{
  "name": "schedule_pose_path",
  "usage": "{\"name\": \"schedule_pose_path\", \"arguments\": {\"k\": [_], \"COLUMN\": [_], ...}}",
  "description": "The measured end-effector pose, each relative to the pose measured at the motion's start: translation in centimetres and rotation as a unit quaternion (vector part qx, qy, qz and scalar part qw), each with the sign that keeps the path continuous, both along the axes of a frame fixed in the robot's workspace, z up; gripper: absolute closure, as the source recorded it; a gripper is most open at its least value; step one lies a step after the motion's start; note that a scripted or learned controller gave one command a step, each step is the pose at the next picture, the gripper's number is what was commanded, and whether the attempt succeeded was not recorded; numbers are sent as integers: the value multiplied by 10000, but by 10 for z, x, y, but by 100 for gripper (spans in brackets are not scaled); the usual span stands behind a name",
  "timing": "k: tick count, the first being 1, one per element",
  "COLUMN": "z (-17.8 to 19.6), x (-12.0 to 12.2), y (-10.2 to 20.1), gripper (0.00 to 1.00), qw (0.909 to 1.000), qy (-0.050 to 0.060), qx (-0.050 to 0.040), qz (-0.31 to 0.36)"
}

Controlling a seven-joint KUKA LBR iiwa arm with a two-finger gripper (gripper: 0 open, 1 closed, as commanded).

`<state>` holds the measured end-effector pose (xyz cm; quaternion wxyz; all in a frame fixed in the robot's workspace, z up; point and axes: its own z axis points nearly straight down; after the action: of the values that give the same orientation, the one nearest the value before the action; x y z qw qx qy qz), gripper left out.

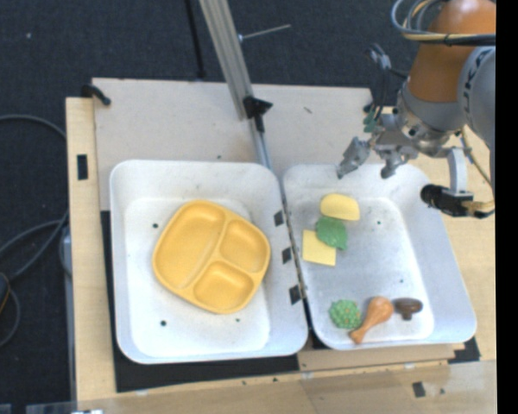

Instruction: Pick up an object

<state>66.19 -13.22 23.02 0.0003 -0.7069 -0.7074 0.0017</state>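
Your arm (449, 59) came in from the right, with the hand (369, 164) over the far edge of the right bin (432, 257). Its two fingers (352, 160) were spread apart, released, nothing between them. It wasn't touching any object, as far as you could see from that angle.

Pickable stuff all sat in the right bin:
- yellow rounded piece (339, 206), far-left part of the bin, nearest the hand
- green leaf-like piece (332, 232), just near of it, touching or overlapping it
- yellow flat square (319, 249), partly under the green piece, on its left-near side
- green bumpy piece, looked like broccoli (344, 314), near edge
- tan drumstick (371, 316), just right of the broccoli, touching or almost
- brown mushroom-like piece (407, 306), by the drumstick's far-right end

The left bin (129, 317) held a yellow divided plate (211, 255) with three compartments, sitting about centre, tilted relative to the bin edges.

Both bins sat side by side on the desk (155, 119). A metal rail (224, 41) ran from the far side down to the gap between the bins.
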Motion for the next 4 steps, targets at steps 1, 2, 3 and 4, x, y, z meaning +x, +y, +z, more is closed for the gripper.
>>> {"name": "schedule_pose_path", "arguments": {"k": [1,2,3,4], "z": [-45,-88,-74,-11], "x": [6,8,9,18], "y": [-2,2,1,-1], "gripper": [0,0,100,100], "qw": [10000,10000,10000,10000], "qy": [4,4,-27,-55], "qx": [1,3,-5,0], "qz": [-2,12,17,11]}}
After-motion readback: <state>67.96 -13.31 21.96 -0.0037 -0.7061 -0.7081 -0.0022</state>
